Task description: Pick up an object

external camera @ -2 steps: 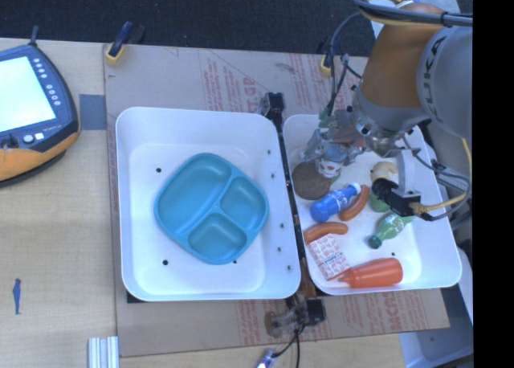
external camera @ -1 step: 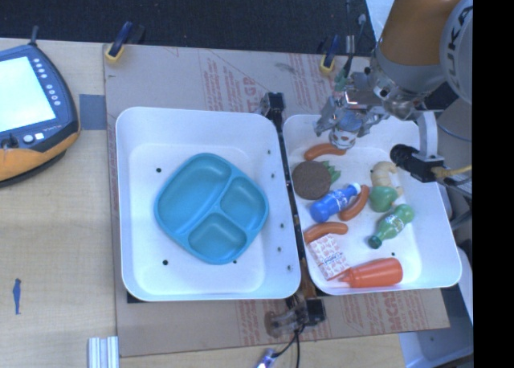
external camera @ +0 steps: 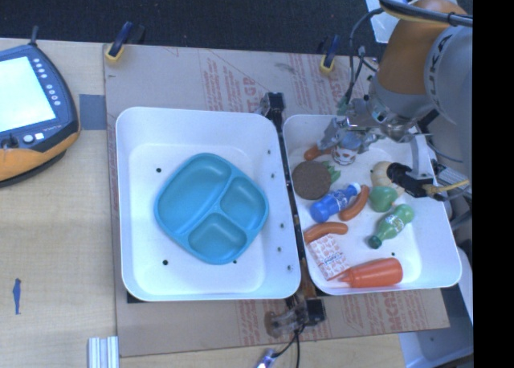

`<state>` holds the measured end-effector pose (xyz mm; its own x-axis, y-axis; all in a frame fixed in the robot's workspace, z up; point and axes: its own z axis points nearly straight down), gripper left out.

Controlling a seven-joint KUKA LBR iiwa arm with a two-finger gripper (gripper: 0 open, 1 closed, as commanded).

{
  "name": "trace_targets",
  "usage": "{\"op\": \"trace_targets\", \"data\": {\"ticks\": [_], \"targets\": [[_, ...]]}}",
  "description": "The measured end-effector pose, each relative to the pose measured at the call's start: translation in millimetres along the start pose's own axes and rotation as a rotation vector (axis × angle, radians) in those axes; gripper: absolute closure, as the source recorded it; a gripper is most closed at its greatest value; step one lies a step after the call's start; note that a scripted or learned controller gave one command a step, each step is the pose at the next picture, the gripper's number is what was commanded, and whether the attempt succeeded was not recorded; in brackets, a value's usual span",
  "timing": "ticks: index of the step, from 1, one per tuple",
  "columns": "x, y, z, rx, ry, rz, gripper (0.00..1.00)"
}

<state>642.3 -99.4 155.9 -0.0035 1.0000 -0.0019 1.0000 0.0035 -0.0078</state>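
1. Now the gripper (external camera: 347, 148) sits low over the far end of the right bin (external camera: 450, 266), above a small red-and-white object (external camera: 347, 154); whether it is clenched or released, I cannot tell.
2. Candidates crowd just beside it: a brown disc (external camera: 310, 179), a blue bottle (external camera: 332, 202), an orange sausage (external camera: 354, 203).
3. Risk, as I judge it: the tight clutter could nudge the target sideways, or a neighbour gets pinched instead.

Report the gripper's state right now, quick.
Gripper: low over the far end of the right bin among the toy food; open or shut cannot be told, and no object is visibly held.
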Motion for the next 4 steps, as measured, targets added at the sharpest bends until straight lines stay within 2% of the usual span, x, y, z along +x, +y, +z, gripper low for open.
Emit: {"op": "trace_targets", "data": {"ticks": [1, 2, 3, 4], "targets": [[46, -13, -78, -0.004, 0.002, -0.001, 1.00], [78, -78, -35, -0.001, 0.001, -0.001, 1.00], [80, -78, -35, -0.004, 0.000, 0.000, 1.00], [81, -167, -34, -0.002, 0.001, -0.003, 1.00]]}}
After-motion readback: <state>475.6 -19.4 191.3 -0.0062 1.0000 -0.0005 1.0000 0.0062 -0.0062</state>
